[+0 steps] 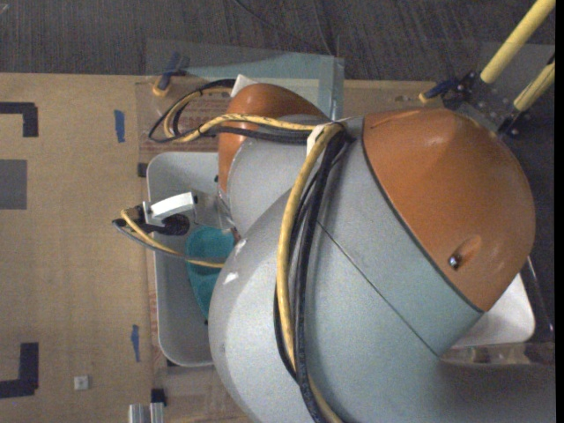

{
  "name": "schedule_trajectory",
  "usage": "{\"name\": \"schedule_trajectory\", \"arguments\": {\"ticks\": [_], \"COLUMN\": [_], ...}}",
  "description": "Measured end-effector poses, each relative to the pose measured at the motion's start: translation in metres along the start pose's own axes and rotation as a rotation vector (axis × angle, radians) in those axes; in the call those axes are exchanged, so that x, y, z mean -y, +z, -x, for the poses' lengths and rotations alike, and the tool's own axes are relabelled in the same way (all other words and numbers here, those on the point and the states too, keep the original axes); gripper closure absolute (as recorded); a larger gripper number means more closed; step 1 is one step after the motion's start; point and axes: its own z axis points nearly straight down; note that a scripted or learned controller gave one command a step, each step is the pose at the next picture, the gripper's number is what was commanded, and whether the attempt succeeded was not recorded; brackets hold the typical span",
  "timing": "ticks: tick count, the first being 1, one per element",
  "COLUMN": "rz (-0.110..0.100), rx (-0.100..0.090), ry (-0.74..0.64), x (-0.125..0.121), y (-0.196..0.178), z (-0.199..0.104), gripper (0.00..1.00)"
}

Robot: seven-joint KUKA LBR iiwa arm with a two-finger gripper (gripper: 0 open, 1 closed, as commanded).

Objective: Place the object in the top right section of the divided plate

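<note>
The grey arm (352, 307) with its orange joint cap (449, 201) covers most of the white bin (167, 324); yellow and black cables (295, 263) run along it; a teal plate (204, 267) peeks out in the bin beside the arm; the bin sits on a brown bench (70, 263); dark floor lies beyond; whether the pincer is released or clenched cannot be told; the object's place is hidden.
</note>
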Motion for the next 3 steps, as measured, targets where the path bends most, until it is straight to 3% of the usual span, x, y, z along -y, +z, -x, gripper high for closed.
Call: {"name": "schedule_trajectory", "arguments": {"ticks": [1,2,3], "rz": [0.003,0.004,0.004], "rx": [0.018,0.017,0.017], "ry": [0.067,0.065,0.067], "x": [0.005,0.023,0.022], "y": [-0.124,-0.241,-0.242], "z": [0.017,0.075,0.075], "gripper": [0.00,0.00,0.00]}}
